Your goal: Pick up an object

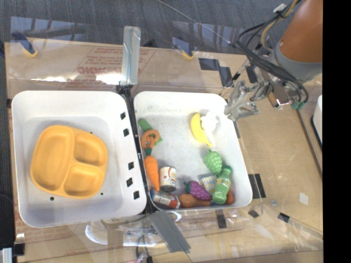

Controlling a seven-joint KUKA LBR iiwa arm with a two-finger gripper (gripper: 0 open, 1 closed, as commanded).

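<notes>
Plastic toy food crowds the near edge of the right bin (233,147): green bottle (221,186), purple grapes (199,190), small can (168,177), carrot (152,171). Farther back lies a banana (198,129). Beyond the far right corner hovers the gripper (239,104), nothing between its parts; spread or pressed together, cannot tell. Approach step; next, swing over one item and descend.

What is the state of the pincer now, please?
Pincer: cannot be told; it sits over the right bin's upper right corner, nothing seen held.
</notes>
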